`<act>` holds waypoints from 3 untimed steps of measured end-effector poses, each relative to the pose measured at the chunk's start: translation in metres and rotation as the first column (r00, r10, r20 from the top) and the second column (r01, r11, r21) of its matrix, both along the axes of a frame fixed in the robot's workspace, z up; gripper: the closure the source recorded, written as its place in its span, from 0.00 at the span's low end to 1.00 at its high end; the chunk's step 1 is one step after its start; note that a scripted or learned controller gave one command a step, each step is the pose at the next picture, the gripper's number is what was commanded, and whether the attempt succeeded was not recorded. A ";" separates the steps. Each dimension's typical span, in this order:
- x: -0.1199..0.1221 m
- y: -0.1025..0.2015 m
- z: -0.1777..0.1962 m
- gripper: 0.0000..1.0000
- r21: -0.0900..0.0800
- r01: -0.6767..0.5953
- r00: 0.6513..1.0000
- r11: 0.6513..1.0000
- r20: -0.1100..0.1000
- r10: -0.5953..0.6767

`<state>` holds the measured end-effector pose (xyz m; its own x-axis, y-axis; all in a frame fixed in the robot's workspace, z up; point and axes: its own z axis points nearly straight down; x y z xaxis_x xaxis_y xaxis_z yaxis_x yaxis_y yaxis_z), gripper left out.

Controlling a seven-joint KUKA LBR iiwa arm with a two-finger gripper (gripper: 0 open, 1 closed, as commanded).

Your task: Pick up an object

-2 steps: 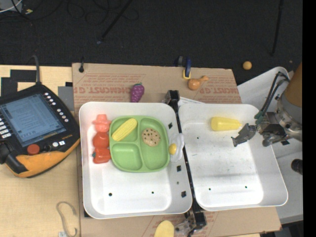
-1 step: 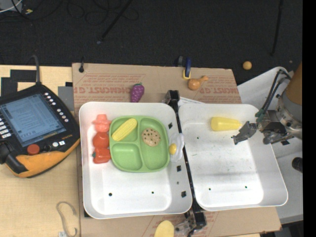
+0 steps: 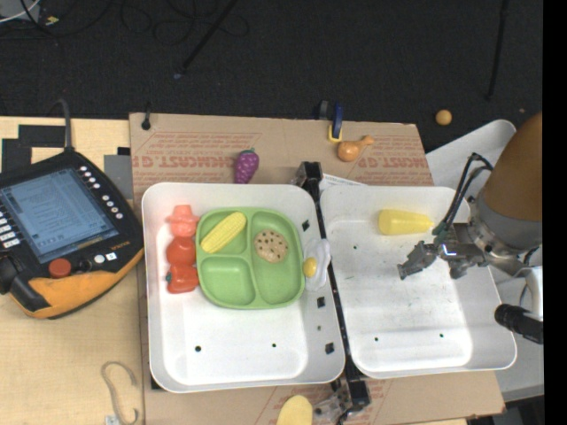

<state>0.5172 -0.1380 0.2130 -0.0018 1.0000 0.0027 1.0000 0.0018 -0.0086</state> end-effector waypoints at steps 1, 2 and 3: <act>-0.007 -0.002 -0.062 0.00 0.000 0.001 1.000 1.000 0.000 -0.001; 0.000 0.005 -0.122 0.00 0.000 -0.001 1.000 1.000 0.001 0.001; -0.001 0.004 -0.126 0.00 0.000 0.007 1.000 1.000 0.004 -0.007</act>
